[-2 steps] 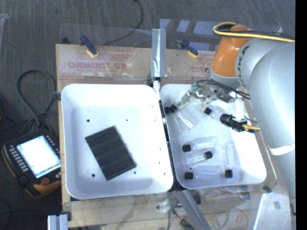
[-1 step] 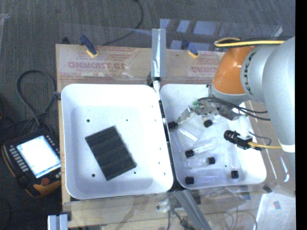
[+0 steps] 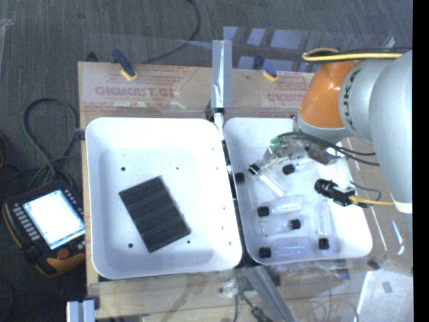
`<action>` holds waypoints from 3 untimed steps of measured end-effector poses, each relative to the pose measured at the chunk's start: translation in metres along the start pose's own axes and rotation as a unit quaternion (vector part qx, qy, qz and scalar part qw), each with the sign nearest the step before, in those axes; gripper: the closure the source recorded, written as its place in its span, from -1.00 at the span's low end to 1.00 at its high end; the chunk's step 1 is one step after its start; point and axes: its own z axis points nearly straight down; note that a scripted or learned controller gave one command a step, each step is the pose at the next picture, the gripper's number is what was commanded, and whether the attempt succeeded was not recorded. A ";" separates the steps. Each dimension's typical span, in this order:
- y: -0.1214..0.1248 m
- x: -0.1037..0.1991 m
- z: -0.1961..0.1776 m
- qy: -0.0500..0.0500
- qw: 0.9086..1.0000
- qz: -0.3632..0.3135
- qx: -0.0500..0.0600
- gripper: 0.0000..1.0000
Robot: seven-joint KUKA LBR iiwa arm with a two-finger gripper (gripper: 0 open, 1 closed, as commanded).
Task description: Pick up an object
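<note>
on the arm [image 3: 375, 92] faint "kuka" lettering reads; whether its jaws [image 3: 278, 154] are clenched, i cannot tell.

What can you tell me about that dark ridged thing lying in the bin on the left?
The dark ridged panel is a flat, rectangular slab, dark grey to black, with parallel grooves running along its length. It lies flat on the floor of the left white bin, turned at a slant to the bin's walls, slightly below the middle. Nothing else touches it.
</note>
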 end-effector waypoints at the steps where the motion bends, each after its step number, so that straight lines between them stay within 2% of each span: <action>1: 0.000 0.000 0.000 0.000 1.000 0.000 0.001 -1.00; 2: 0.000 0.000 -0.008 0.001 1.000 0.000 0.000 1.00; 3: 0.039 0.047 -0.127 0.002 1.000 0.010 0.008 1.00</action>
